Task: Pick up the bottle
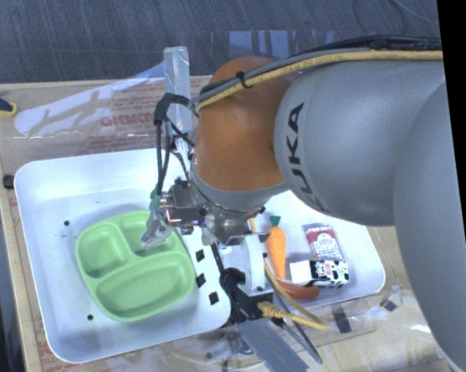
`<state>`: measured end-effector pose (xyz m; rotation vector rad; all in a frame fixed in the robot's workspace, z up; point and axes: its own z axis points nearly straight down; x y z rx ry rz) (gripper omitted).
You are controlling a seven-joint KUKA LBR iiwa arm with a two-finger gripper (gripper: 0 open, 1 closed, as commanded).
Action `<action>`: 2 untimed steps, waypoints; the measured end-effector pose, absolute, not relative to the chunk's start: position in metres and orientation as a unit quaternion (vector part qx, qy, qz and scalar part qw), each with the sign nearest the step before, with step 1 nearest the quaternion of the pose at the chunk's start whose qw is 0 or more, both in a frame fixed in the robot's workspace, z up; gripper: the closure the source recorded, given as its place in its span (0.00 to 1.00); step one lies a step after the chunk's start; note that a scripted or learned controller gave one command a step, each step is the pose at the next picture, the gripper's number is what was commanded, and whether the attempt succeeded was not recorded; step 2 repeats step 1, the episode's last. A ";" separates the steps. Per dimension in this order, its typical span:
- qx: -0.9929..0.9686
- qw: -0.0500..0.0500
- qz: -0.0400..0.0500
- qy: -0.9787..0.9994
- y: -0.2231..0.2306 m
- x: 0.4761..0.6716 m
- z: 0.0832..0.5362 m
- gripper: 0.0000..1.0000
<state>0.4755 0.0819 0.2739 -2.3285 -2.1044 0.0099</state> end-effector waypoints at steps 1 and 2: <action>-0.722 0.003 0.003 -0.692 0.021 0.475 0.189 0.00; -0.722 0.003 0.003 -0.692 0.021 0.475 0.189 0.00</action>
